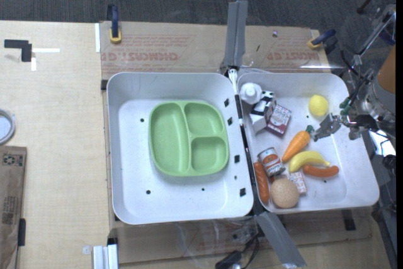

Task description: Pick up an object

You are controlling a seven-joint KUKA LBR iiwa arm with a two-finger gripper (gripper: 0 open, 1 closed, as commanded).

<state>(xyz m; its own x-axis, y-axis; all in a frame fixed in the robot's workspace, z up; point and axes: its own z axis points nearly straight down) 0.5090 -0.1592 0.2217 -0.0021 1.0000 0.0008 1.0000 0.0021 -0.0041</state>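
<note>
The right bin (360, 181) holds several toy foods. An orange carrot (295, 145) lies at a slant in its middle, with a yellow banana (306, 159) and an orange sausage (322, 170) just below it. A yellow lemon (318, 105) sits toward the back. My gripper (325, 129) hangs low over the bin's right half, just right of the carrot's green top and below the lemon. Nothing is visibly held.
Also in the right bin are a white bottle (250, 93), a maroon box (278, 120), a small can (271, 162), a brown ball (284, 193) and a second sausage (261, 183). The left bin (126, 154) holds a green divided plate (187, 137).
</note>
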